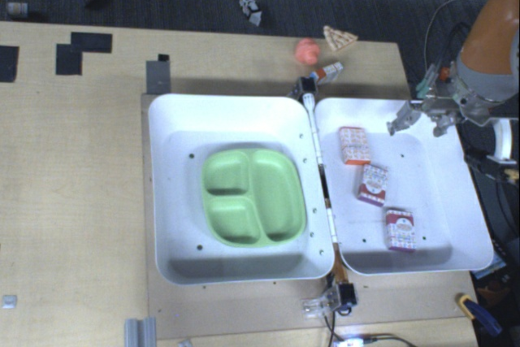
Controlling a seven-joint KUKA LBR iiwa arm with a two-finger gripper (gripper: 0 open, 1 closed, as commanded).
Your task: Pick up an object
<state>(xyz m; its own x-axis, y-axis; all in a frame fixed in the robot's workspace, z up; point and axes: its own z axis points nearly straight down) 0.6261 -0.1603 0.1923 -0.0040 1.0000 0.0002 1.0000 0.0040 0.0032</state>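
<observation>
Jaws (419,119) spread open, holding nothing, up over right bin (455,256) top edge. Three small boxes (373,184) lie below, easy to reach. Green tray (250,196) in left bin (166,175).

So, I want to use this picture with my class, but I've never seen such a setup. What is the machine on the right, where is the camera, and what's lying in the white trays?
One fixed camera looks down at a slant on a bench. The grey and orange robot arm reaches in from the right; its gripper hangs above the right bin, holding nothing. That bin holds three small red-and-white boxes. The left bin holds a green divided tray.
</observation>
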